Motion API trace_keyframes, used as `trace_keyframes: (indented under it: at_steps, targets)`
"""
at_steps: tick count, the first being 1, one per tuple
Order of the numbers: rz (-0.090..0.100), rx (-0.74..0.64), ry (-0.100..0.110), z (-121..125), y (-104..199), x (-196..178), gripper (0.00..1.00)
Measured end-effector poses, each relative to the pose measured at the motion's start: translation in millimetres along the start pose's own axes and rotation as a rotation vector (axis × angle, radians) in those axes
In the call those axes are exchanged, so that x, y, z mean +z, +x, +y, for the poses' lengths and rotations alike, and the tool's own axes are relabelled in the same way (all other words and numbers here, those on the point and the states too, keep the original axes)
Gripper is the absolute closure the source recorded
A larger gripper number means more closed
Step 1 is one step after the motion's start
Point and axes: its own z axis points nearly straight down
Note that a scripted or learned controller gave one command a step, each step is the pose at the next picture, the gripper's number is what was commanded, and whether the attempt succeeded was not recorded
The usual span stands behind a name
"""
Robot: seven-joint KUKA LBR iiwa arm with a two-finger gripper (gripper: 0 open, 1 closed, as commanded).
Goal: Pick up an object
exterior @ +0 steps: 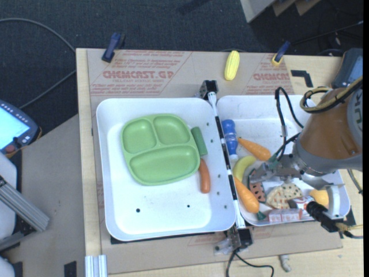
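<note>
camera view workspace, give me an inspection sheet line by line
surface: brown bench board bearing left bin and right bin.
job's things: right bin holds blue bottle, two carrots, yellow banana, other toy food crowded below the arm.
clutter: green divided plate, dark green block, orange sausage in left bin; corn cob on board.
grippers: gripper low over right bin pile; grip cannot be told.
cables: black cable along arm; grey cable on floor.
surroundings: dark carpet; blue clamps at the board's back edge.

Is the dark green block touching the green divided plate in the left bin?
Touching. The camera view shows the dark green block lying flush against the green divided plate at its right rim.
</note>
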Motion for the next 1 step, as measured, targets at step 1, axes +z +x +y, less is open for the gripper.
trace_keyframes:
  at_steps: [1]
  targets:
    - [0.0, -0.001, -0.002, 55.4, 3.5, 19.3, 0.0]
